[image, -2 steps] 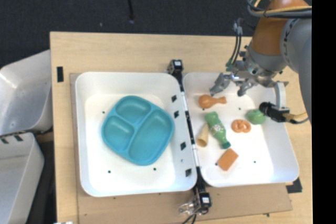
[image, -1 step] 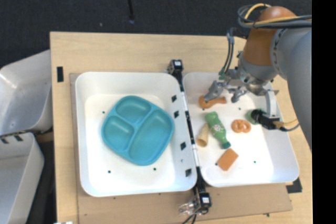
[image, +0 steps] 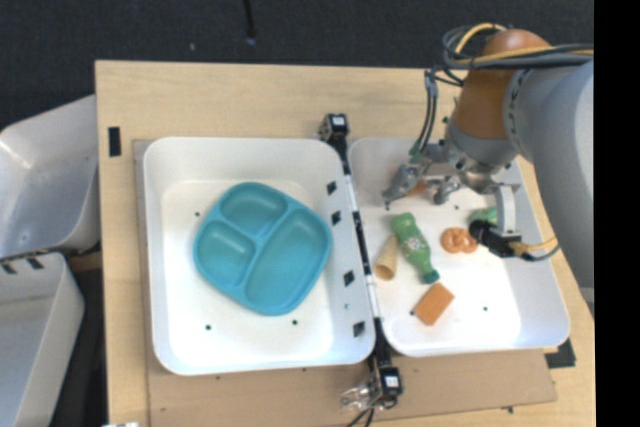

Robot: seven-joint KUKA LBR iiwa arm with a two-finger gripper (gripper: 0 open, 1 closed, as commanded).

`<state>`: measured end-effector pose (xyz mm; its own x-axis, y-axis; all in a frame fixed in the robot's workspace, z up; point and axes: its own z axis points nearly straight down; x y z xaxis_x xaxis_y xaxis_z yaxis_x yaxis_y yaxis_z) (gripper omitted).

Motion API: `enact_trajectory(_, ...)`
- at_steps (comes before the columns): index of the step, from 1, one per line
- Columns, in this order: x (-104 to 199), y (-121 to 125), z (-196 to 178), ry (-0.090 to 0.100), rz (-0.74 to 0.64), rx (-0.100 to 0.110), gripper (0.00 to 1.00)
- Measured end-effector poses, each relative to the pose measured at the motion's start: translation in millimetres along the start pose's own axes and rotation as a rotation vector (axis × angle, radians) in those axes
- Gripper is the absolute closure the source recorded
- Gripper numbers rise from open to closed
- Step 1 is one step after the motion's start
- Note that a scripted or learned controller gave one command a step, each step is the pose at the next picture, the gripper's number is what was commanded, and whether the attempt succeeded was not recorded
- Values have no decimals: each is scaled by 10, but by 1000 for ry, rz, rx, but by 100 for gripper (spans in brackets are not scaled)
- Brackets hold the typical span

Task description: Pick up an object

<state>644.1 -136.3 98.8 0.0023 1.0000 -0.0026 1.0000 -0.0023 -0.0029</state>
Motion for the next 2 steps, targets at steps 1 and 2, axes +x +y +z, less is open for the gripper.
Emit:
enact_trajectory(1, -5, 11, -123, 1, 1, -3, 100)
enact_trajectory(2, -72, -55, -630, 2, -2, -7, 100)
